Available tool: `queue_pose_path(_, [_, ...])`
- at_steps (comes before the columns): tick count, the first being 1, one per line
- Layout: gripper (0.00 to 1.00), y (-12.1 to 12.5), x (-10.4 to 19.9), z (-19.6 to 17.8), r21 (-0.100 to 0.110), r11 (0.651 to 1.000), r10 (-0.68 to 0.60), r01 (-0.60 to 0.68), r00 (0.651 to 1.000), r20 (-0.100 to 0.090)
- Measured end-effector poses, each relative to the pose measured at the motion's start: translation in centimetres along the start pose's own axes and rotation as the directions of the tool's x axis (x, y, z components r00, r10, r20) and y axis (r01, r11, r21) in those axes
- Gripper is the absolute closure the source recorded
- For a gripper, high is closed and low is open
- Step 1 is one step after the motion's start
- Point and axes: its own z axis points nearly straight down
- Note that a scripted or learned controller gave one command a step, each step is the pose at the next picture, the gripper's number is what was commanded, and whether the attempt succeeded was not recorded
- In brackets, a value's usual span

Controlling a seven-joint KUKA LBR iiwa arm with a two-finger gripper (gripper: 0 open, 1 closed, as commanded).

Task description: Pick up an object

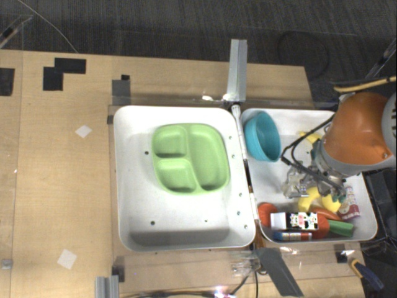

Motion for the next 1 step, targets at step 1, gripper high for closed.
queue_pose_path(1, [0.0,0.03,0.02,0.04,0.0,1.0,0.0,0.0,1.0,-0.001])
